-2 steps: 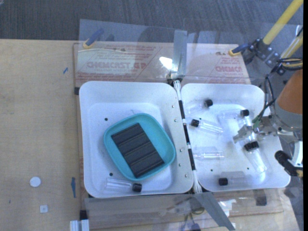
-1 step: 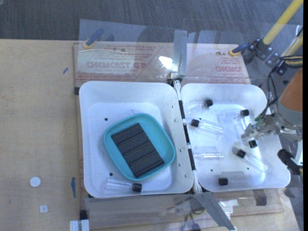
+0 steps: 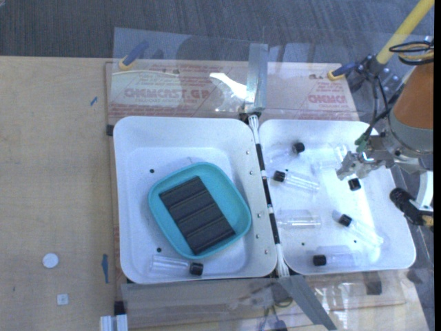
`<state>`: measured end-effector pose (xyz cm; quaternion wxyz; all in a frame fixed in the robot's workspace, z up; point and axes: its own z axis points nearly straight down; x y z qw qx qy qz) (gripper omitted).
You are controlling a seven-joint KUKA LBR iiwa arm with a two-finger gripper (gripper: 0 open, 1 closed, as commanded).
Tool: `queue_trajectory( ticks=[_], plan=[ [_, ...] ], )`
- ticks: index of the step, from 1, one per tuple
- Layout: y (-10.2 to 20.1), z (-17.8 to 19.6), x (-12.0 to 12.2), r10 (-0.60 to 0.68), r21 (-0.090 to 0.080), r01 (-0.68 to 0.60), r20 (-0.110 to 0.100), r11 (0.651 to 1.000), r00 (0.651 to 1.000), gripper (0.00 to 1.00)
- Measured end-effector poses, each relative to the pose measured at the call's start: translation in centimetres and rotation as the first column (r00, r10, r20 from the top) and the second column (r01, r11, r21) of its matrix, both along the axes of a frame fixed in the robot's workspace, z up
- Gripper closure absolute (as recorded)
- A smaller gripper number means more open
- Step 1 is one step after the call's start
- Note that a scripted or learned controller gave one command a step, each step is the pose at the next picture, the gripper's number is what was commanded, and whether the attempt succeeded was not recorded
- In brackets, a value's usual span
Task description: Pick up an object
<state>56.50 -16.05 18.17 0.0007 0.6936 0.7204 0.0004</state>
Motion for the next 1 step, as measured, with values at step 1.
queue_trajectory(
  ticks=[1],
  plan=[
    [4.08,4.34,0.96,-0.09,-0.001,0.09,0.001,0.996,0.996,1.0]
  ],
)
